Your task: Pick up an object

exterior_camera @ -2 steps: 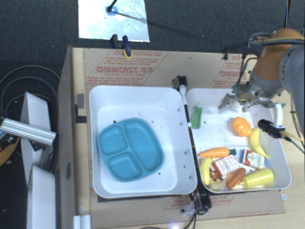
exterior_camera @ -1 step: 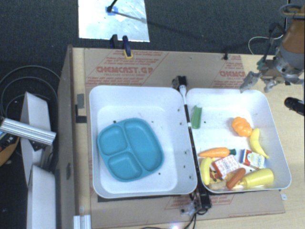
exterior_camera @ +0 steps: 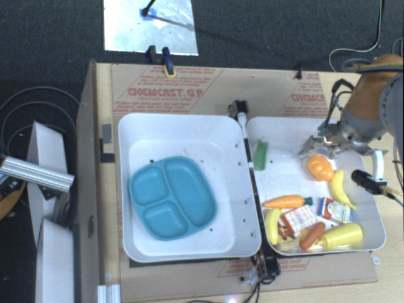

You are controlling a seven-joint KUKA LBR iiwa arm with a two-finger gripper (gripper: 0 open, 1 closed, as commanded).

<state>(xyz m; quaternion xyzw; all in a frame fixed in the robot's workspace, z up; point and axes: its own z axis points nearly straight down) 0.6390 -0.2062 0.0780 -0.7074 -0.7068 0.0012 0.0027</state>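
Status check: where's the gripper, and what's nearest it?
Gripper low over right bin, nothing seen between its fingers. Orange fruit just below it, banana beside. Rest of the food piled at the near edge.

Blue 3-compartment tray (exterior_camera: 172,196) in left bin (exterior_camera: 126,169), cardboard sheet (exterior_camera: 189,87)

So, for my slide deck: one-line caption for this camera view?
KUKA arm's gripper hovers above an orange toy fruit in the right bin; blue divided plate in the left bin.
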